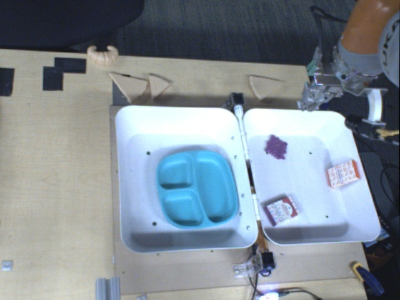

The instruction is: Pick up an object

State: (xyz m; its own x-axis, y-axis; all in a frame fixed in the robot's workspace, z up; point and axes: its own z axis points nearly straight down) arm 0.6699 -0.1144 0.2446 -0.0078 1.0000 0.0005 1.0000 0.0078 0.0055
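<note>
In the right bin (312, 230) lie three objects: a purple crumpled item (275, 147) near the back, a red-and-white packet (343, 174) by the right wall, and a darker red packet (282, 210) toward the front left. My gripper (315, 95) hangs at the bin's back rim, above and behind the objects, with nothing seen in it. The arm's orange band (365, 20) is at the top right.
The left bin (134, 186) holds a blue three-compartment tray (197, 187). A central divider rail (245, 161) separates the bins. Cables run along the right side (375, 130) and at the front (262, 270). Wooden bench surface lies to the left.
</note>
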